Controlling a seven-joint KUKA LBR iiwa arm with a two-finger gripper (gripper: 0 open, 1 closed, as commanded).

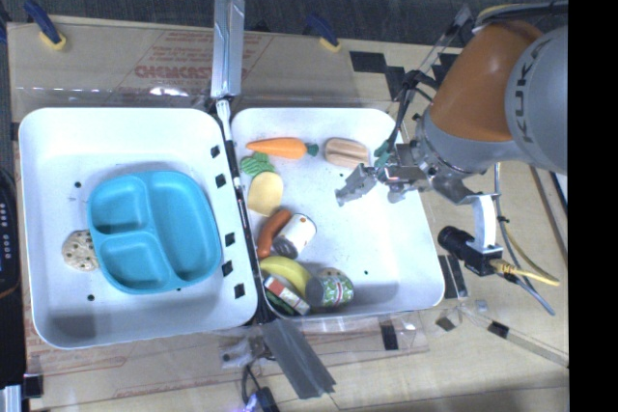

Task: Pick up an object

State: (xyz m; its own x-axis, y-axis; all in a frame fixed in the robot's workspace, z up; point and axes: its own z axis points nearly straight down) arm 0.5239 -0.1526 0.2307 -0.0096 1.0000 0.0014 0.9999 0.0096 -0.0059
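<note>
Two white bins. Left bin: blue divided plate, cookie at its left edge. Right bin: carrot, bread roll, lemon, banana, can along left and near sides. Gripper above right bin, fingers spread, pinching nothing.

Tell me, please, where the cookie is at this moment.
The cookie lies in the left bin, near its left wall, touching the lower left edge of the blue divided plate and far from the gripper over the right bin.
</note>
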